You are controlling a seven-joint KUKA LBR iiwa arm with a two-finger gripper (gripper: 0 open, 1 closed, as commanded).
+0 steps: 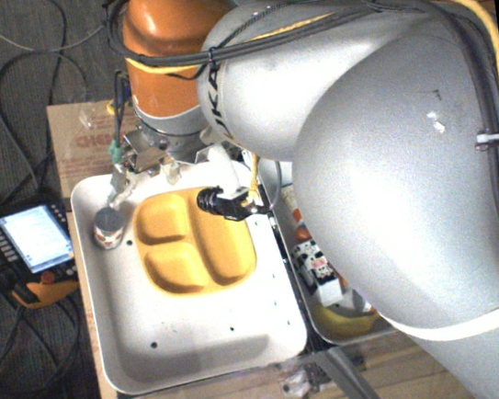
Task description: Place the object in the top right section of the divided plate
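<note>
1. The big grey arm (390, 145) is reaching in from the right. It is covering most of the right bin (314, 316).
2. In the bit of the right bin that is showing, a yellow thing (344, 321) is lying near the front. A small white, black and red thing (315, 266) is lying just behind it.
3. The left bin (196, 337) is sitting just beside the right bin. A yellow divided plate (225, 253) is lying in its back half.
4. The plate is showing three dips, two small ones on the left and one bigger one on the right.
5. A small grey round object (108, 226) is sitting on the floor of the left bin. It is outside the plate, just beside the plate's left edge, near the bin's back left corner.
6. The gripper (126, 180) is hanging over the back of the left bin, very close to the grey round object. I cannot tell if the pincer is wide or narrow, or if it is holding anything.
7. The orange band (173, 29) is showing behind the gripper.
8. Off to the left, a screen (32, 236) is glowing on the dark floor.
</note>
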